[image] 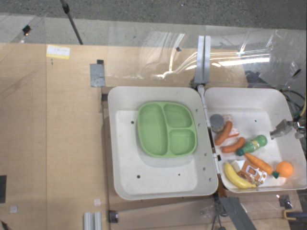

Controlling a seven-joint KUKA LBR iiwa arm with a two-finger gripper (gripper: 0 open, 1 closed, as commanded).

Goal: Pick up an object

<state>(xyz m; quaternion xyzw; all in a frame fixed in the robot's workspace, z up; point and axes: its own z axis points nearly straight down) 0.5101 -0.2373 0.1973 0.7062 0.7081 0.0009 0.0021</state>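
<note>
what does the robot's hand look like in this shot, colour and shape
At the right edge, over the right bin, a small part of the hand shows: a grey metallic, angular piece tapering to a blunt tip pointing left. Dark cables loop just above and behind it. No markings can be made out, and it is too small to tell its fingers apart.

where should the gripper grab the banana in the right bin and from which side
Probably the banana's middle, from straight above, fingers closing across its narrow width. It lies flat along the right bin's near wall, curving toward the carton, so its ends look crowded.
</note>
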